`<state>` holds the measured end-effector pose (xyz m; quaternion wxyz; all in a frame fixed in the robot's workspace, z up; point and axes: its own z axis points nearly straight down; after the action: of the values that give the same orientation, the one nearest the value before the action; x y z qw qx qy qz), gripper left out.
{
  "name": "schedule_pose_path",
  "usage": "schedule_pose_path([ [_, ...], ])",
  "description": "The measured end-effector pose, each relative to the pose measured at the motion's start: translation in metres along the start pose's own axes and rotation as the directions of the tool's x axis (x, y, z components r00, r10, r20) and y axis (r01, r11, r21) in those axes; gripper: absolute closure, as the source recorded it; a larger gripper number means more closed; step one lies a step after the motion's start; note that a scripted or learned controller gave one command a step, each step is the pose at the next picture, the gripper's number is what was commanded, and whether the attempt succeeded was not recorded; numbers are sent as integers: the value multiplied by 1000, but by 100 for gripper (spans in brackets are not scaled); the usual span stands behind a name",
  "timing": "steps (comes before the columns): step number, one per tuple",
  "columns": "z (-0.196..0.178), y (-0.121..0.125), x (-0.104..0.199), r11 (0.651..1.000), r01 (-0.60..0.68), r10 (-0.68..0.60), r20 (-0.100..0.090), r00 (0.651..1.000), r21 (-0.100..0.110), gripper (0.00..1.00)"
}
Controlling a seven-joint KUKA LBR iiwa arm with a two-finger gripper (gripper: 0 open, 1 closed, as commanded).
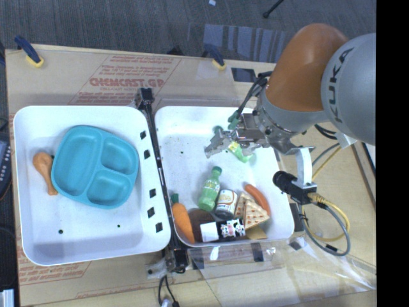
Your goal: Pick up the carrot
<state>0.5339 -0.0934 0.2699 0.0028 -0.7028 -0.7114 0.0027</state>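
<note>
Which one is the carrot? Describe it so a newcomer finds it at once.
Go to the right bin, then down to the pile of food at its near edge. The carrot lies at the pile's left end, against the wall between the bins. It is plain orange and tapered, with a green tip; the green bottle stands just right of it.

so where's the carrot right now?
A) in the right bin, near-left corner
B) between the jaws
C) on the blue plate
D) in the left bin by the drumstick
A: the carrot lies in the right bin, at its near-left corner beside the green bottle, apart from the gripper.
</note>
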Motion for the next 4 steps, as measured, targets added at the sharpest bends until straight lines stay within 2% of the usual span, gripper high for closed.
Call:
schedule_pose_path([
  [1,82,-52,69,999,-43,43,-1,999,10,0],
  [2,79,-24,42,997,-83,83,3,997,0,0],
  [3,78,42,29,991,-133,133,5,991,0,0],
  [4,77,91,12,990,-144,144,-1,990,-3,0],
])
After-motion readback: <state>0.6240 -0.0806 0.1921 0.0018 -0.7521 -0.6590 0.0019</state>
